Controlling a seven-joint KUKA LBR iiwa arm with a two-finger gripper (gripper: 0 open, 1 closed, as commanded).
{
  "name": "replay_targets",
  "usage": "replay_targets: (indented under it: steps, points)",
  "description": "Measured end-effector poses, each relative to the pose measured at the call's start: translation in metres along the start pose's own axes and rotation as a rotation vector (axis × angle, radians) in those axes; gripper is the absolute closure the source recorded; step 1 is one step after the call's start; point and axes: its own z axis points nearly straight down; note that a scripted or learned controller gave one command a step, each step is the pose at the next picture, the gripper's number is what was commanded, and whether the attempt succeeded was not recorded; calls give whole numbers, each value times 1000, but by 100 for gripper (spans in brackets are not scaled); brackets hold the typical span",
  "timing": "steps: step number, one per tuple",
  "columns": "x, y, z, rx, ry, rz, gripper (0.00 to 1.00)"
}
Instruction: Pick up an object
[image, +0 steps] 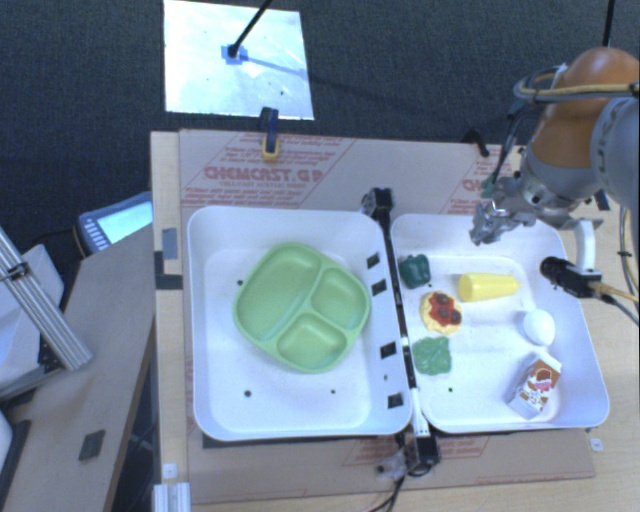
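The approach step of a pick is shown. The tool is seen poised over the far rim of the right bin, at about one o'clock from the middle of the frame, carried by the grey arm with its orange band reaching in from three o'clock. Nothing is seen between its tips; how far it is opened cannot be told from this view, since the tips appear as a small grey cluster against the white bin wall.

The candidate things are all laid in the right bin. A yellow block is found just below the tool, toward six o'clock of it, and is judged the nearest target. A dark green piece lies at about eight o'clock of the tool, near the divider between the bins. A round red and yellow piece lies beside the yellow block's left end, with a pale green leafy piece below it. A white egg and a small carton are set toward five o'clock, well apart from the tool. The left bin is occupied by a green divided tray.

No thing is yet grasped. For the next move, it is judged that the tool must be carried a little toward six o'clock, centred across the short side of the chosen thing, lowered and then closed.
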Motion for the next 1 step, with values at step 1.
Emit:
replay_targets:
  steps: [1]
  points:
    - [-9, -2, -60, -1, -1, 4, 100]
